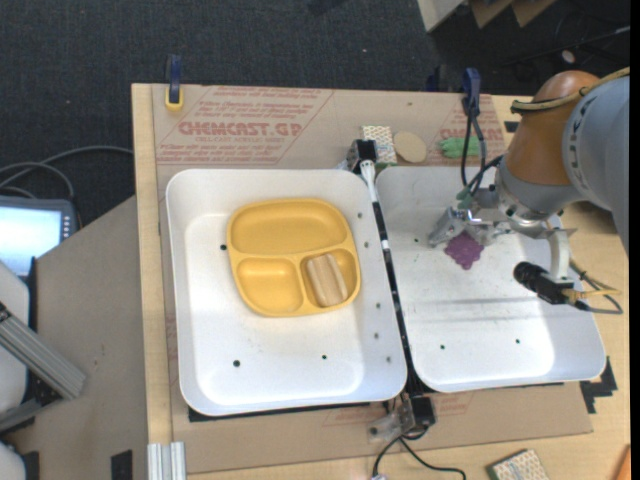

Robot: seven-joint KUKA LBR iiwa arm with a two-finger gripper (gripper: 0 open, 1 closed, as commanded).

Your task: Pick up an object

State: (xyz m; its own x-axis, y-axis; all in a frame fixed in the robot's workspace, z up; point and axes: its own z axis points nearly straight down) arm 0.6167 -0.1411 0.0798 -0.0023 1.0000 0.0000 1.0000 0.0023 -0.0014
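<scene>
The tool [466, 230] sits low in the right bin [500, 353], fingers spread around a purple object [464, 251], seemingly touching it; a firm pinch isn't discernible.

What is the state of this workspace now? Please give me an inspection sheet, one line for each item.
Surface: bench with brown printed board, bearing the left bin and the right bin side by side.
Job's things: purple object in the right bin, under the gripper; yellow divided tray in the left bin, with a tan block in its lower right compartment.
Clutter: round tan piece and green piece on the board behind the bins.
Grippers: gripper low over the purple object; a hold cannot be judged.
Cables: dark cable running down to the wrist; black cable on the floor at left.
Surroundings: dark carpet.
</scene>
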